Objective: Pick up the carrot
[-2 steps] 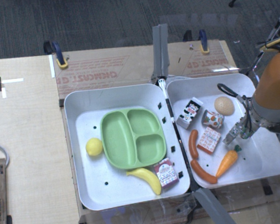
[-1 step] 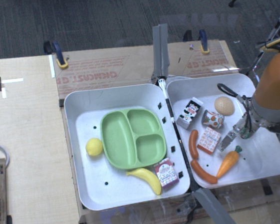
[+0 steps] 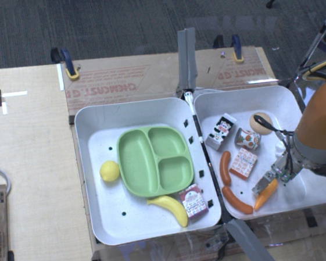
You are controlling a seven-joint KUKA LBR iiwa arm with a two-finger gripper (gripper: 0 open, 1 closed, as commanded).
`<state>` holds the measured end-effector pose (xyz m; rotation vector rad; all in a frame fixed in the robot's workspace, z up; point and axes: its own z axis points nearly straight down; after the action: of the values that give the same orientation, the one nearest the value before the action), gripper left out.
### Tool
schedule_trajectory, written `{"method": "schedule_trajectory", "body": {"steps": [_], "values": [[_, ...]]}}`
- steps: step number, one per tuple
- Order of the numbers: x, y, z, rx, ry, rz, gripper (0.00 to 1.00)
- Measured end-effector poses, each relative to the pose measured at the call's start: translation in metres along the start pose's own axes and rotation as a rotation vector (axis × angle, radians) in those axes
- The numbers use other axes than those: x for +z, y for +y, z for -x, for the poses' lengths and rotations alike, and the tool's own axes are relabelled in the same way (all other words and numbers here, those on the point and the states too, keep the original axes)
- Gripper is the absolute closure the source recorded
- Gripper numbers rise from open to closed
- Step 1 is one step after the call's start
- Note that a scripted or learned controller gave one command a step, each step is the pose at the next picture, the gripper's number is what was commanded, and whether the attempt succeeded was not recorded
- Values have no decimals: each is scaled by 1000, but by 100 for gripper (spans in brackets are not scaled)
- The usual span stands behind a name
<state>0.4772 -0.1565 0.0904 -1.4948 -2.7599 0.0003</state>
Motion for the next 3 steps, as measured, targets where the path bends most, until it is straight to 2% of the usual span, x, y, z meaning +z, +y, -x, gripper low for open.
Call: {"method": "schedule_trajectory", "body": {"steps": [1, 2, 3], "values": [[-13, 5, 5, 4, -16, 15, 100], [-1, 9, -10, -708, -4, 2, 100], [-143, 75, 17, -480, -4, 2, 100]]}}
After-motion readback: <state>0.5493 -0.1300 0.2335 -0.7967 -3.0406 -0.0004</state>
